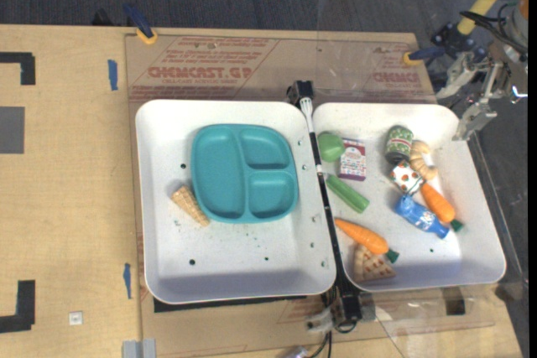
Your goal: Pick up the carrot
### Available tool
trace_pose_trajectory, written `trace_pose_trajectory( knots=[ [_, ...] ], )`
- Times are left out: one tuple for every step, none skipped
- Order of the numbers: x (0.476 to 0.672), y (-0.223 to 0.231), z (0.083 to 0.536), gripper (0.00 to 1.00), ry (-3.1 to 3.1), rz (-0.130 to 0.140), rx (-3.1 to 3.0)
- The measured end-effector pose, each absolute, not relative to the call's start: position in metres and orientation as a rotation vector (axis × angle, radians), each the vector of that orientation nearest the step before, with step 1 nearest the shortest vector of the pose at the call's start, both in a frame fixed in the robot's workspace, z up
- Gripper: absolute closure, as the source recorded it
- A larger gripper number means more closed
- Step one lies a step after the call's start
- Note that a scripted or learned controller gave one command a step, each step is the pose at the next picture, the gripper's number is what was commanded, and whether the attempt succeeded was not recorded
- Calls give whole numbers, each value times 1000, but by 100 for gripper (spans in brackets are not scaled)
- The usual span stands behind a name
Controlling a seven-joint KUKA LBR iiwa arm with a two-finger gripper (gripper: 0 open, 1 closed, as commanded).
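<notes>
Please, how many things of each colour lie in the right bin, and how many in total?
Orange: 2, the carrot and a second carrot
Green: 3, a round piece, a long pod, a dark can
Blue: 1, a packet
Purple and white: 1, a carton
Tan: 1, a waffle
White: 1, a small piece
Total: 9

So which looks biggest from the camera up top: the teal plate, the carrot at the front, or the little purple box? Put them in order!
Largest to smallest as they look in the camera view:
1. teal plate, by far
2. carrot
3. purple box, shorter than the carrot but wider, so those two are close.
</notes>
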State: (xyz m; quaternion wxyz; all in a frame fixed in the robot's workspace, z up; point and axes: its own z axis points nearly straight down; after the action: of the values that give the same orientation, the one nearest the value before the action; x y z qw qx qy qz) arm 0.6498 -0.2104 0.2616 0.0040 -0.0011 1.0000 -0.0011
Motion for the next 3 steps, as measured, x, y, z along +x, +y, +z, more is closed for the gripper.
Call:
trace_pose_trajectory(
  knots=[
    [611, -170, 121, 0, 3113, 7, -428],
    [565, -225, 89, 0, 3114, -6, -323],
    [623, -155, 168, 0, 3109, 0, -277]
  ],
)
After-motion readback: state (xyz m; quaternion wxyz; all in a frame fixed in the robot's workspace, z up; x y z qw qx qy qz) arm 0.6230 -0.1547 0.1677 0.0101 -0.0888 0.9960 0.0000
